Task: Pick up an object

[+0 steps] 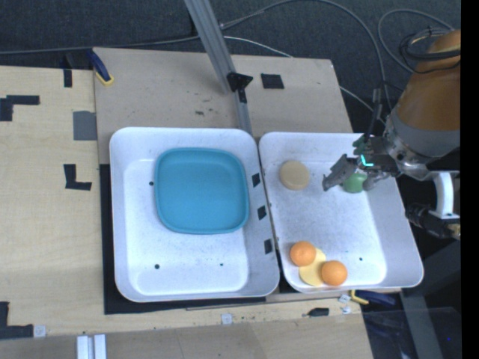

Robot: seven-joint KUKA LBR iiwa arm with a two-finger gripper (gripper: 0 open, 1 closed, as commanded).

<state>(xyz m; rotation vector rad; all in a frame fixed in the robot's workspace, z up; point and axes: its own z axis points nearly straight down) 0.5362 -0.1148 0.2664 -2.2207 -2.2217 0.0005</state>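
Camera view, left bin (135, 275): it held a blue square plate (201, 190), lying flat near the middle, well apart from the arm.

Camera view, right bin (389, 268): four loose things lay in it. A tan round piece (294, 175) sat near the upper left corner; two orange balls (303, 253) rested at the lower edge, touching a pale yellow disc (310, 272) between them; a small green object (354, 182) sat near the upper right wall.

Arm: the grey body with its orange band came in from the right, and the gripper (346, 173) hung over the bin's upper right part, just beside the green object.

Gripper state: dark fingers pointed left and down, but whether they were spread or closed could not be made out (the green object partly overlapped them, and nothing showed clearly clamped between them).

Likely target: the green object, judged from its nearness alone.

Risk, wall: the green object lay close to the bin's rim, so a finger might strike the wall and stop short.

Risk, slip: a small rounded piece could squirt sideways if the fingers met it off centre.

Risk, empty close: a descent slightly left would meet only bare floor.
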